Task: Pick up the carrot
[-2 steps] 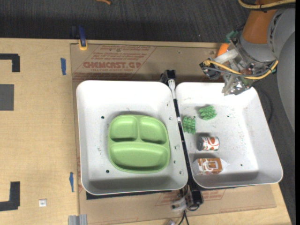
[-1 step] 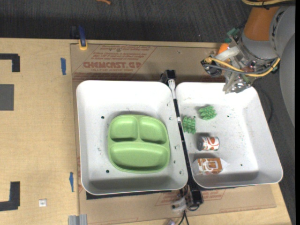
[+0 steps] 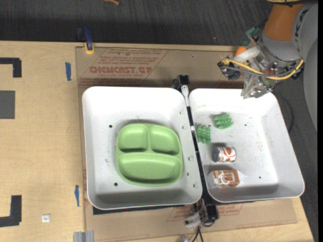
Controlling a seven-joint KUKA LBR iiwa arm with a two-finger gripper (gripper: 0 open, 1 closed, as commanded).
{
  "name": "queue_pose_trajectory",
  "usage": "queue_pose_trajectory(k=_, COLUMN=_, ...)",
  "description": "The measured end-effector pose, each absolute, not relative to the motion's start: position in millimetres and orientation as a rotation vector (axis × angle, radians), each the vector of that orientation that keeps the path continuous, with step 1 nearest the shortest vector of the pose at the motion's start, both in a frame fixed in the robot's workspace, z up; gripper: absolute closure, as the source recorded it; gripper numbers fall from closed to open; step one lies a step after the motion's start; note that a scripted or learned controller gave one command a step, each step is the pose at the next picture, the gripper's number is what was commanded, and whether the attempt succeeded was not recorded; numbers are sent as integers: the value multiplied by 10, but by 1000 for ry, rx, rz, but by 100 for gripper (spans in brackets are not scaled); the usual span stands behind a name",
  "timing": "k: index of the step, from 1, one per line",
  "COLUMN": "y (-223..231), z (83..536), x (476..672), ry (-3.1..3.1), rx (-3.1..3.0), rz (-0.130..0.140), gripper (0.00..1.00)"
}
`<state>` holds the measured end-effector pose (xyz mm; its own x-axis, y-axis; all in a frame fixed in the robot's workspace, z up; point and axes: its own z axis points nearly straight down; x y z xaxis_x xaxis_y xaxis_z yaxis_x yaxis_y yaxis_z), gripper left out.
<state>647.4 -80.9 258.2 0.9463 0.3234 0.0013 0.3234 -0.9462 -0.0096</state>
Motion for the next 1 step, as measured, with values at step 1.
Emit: queue_pose_trajectory(k=1, y=-802, z=2680, x=6478, ry=-517, rx=-3088, rz=0, gripper=100)
